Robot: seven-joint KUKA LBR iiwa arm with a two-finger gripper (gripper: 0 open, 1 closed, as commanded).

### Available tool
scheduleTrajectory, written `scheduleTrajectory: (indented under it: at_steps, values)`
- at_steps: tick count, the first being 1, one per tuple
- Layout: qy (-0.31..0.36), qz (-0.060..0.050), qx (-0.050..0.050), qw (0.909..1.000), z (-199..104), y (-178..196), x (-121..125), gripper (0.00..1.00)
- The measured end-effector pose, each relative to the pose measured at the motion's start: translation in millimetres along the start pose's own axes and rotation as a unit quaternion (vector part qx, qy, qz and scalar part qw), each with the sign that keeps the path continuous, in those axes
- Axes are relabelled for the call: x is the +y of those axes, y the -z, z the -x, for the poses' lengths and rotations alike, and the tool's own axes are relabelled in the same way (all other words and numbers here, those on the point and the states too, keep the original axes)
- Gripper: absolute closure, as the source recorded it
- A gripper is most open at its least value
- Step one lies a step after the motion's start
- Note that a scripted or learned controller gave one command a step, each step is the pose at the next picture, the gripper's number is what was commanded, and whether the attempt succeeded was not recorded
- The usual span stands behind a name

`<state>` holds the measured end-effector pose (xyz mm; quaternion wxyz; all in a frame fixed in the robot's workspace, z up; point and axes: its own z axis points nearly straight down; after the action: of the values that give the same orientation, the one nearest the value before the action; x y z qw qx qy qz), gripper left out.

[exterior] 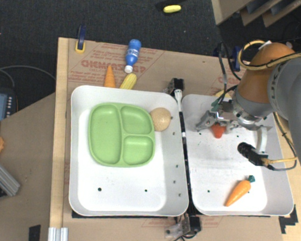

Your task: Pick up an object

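Observation:
My gripper [217, 121] hangs low over the upper left part of the right bin [269, 205], with the grey arm and its orange band rising behind it to the right. A small red object [218, 132] lies right under the gripper's tip, partly covered by it; whether they touch is unclear. An orange toy carrot [238, 191] with a green top lies near the front of the same bin. In the left bin [80, 190] rests a green divided plate [121, 134], and a tan round object [161, 118] sits at its upper right corner.
A black connector with a cable [250, 153] dangles from the arm over the right bin. Behind the left bin, on the cardboard, lie a blue-and-white bottle [132, 54], a small carrot [109, 77] and a yellow corn piece [128, 81]. A black clamp [176, 86] sits between the bins.

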<state>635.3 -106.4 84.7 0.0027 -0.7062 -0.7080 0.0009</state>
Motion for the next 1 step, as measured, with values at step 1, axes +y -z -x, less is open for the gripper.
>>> scheduleTrajectory:
  at_steps: [1]
  values:
    - [-0.001,0.003,-0.001,1.0000,2.1,10.6,1.8,1.00]
